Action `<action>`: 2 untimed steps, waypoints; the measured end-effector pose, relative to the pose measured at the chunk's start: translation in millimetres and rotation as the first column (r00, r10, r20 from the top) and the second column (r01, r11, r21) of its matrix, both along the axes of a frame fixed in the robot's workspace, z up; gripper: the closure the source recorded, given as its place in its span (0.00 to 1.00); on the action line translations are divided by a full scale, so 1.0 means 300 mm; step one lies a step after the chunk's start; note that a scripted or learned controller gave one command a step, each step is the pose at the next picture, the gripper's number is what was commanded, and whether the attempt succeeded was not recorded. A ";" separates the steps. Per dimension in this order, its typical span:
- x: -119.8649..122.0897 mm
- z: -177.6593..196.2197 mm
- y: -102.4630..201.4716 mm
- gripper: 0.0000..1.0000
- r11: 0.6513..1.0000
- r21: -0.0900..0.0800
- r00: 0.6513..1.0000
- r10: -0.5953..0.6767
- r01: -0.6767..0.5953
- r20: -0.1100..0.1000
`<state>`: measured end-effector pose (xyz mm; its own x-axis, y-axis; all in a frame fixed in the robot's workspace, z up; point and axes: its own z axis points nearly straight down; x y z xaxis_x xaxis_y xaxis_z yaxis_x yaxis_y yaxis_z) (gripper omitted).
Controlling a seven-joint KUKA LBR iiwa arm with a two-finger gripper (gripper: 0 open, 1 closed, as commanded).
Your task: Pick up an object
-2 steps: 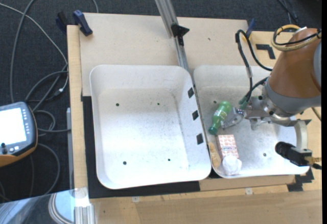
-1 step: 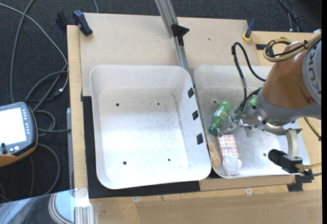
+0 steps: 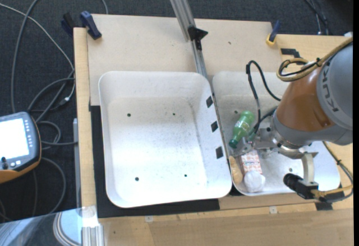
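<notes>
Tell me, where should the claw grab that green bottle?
Probably across the middle of the green bottle, coming straight down. It lies on its side, slanted, in the right bin, so fingers should close across its narrow width. The arm crowds its right side.

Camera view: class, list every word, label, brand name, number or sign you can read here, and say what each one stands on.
"KU", dark letters cut off by the frame edge, on the grey arm.
Green bottle: label too small to read.
Packet with red print in the right bin: print too blurred to read.
Handheld pendant at the left: screen is washed out, nothing legible.
</notes>
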<state>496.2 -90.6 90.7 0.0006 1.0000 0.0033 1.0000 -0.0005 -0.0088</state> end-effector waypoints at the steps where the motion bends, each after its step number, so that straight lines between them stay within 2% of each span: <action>1: 0.006 0.045 0.000 1.00 1.000 -0.002 1.000 0.000 0.000 0.009; 2: -0.022 0.226 -0.007 1.00 1.000 -0.004 1.000 0.001 -0.001 0.014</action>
